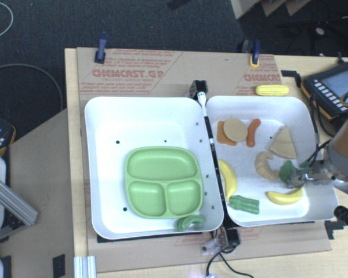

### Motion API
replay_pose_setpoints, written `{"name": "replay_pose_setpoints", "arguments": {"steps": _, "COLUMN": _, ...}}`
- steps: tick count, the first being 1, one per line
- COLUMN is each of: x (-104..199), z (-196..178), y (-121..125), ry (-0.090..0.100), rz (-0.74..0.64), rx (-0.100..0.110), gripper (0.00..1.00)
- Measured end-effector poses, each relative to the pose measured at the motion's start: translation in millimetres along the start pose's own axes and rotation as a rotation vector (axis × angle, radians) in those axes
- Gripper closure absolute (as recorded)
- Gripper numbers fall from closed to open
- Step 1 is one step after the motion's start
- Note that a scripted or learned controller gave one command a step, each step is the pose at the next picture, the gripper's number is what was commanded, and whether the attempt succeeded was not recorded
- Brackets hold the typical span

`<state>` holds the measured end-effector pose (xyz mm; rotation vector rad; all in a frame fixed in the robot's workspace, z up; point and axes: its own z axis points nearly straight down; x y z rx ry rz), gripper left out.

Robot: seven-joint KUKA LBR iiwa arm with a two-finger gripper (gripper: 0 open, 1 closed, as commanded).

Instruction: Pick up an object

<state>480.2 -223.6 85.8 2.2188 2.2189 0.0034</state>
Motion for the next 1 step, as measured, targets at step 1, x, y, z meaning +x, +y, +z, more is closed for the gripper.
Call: {"name": "replay_pose_setpoints", "arguments": {"steps": 1, "x": 0.0, "z": 0.0, "y": 0.0, "ry": 0.000, "rz": 0.000, "rx": 0.000, "gripper": 1.00}}
